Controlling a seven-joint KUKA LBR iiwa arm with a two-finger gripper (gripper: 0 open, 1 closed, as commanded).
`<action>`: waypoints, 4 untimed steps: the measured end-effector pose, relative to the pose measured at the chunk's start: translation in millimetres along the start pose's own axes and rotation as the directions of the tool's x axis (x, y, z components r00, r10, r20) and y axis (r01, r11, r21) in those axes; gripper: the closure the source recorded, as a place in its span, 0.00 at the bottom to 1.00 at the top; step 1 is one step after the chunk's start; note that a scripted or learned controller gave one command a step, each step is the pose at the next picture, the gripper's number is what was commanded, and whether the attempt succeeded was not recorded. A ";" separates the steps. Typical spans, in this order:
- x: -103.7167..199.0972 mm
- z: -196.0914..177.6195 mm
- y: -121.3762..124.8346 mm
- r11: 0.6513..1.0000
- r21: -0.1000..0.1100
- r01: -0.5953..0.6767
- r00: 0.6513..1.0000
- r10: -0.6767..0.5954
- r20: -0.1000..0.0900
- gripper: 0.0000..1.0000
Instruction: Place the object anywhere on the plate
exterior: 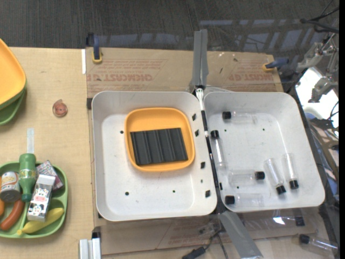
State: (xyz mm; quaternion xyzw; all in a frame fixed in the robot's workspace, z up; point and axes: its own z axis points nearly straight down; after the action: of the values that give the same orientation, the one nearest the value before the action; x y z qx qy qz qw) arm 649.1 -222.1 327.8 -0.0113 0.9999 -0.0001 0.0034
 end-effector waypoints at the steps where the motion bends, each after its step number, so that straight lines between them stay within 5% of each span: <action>1: -10.6 34.1 0.3 0.936 -0.003 0.351 0.936 -0.351 -0.002 0.00; 2: -10.9 15.9 0.2 0.792 -0.002 0.611 0.792 -0.611 0.001 0.00; 3: -10.9 18.3 0.5 0.521 -0.002 0.853 0.521 -0.853 0.002 0.00; 4: -10.9 15.4 0.8 0.258 -0.002 0.966 0.258 -0.966 0.003 0.00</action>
State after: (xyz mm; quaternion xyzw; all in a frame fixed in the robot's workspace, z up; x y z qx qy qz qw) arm 660.1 -221.0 312.4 -0.6182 0.7860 -0.0003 0.0033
